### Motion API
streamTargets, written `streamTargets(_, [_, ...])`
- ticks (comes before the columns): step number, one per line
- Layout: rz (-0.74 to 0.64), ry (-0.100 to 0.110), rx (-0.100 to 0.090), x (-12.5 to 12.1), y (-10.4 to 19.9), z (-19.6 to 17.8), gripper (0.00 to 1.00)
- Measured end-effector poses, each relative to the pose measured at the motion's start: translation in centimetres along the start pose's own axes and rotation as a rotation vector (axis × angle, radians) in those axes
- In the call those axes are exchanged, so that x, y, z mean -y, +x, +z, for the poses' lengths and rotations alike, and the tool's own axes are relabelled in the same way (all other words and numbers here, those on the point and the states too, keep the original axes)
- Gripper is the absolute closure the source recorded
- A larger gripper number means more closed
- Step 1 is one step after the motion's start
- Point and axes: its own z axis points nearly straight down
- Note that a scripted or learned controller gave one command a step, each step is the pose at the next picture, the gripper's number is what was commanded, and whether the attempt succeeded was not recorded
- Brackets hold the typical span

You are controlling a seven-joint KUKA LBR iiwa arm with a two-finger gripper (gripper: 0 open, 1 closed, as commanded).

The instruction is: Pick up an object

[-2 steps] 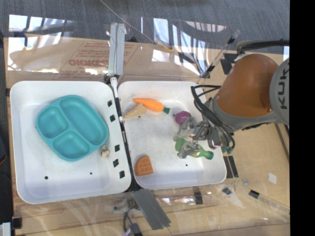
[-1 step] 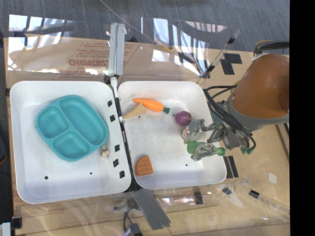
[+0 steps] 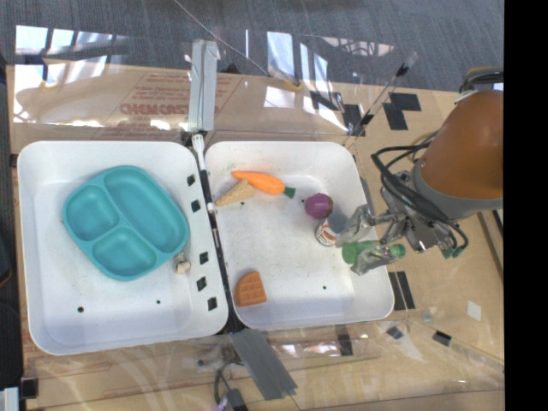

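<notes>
**Gripper parked at the right bin's far edge**

The gripper (image 3: 360,240) sits at the right edge of the right-hand shallow white bin (image 3: 282,311), touching or just beside a small round can (image 3: 325,234). Honestly can't tell whether it's open or closed. In that bin: a purple round plum-like thing (image 3: 318,204) just above the can, an orange carrot (image 3: 259,182), a tan wedge (image 3: 235,194), and a brown waffle piece (image 3: 250,288). Left of that bin, a teal divided plate (image 3: 125,221).
</notes>
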Motion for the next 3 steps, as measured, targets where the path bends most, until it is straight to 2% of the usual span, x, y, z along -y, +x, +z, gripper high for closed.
streamTargets(1, [-0.183,-0.001,0.0,0.3,-1.5,-1.4,1.0])
streamTargets(2, [-0.439,-0.004,-0.003,-0.1,0.0,1.4,1.0])
streamTargets(3, [-0.641,-0.001,0.001,-0.1,-0.2,-1.0,1.0])
